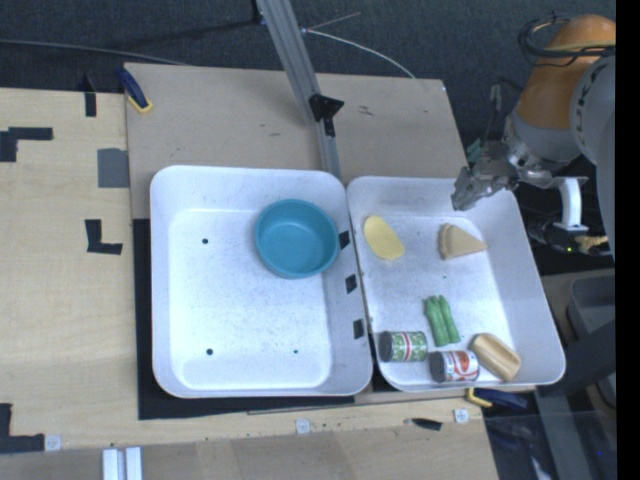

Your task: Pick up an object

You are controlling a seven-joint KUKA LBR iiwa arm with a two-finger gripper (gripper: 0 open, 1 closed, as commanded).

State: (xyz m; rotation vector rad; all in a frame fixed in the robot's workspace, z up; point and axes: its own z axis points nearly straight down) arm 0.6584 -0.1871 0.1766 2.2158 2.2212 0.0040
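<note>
- The gripper (470, 194) hung over the far right corner of the right bin (530, 288), close to that bin's back rim. From where I stood I couldn't tell whether it was parted or closed, and nothing showed in its grasp.
- Nearest pick was the pale wedge (459, 241), lying just in front of the gripper on the bin floor. The yellow piece (383, 238) sat to its left, near the wall shared with the left bin (190, 298).
- My worry: a straight drop from there could land on the back rim, or clip the wedge's sloped top and skid it away instead of catching it.
- The near end looked riskier. The green stalks (440, 319), two small cans (403, 346) (455, 366) and a tan roll (495, 356) were packed near together by the front rim, so a grab there might pinch two things or jam against the wall.
- The open floor between wedge and green stalks gave the clearest room to descend.
- The blue bowl (296, 238) sat alone in the left bin, plenty of space around it, though its round rim looked awkward to grip.
</note>
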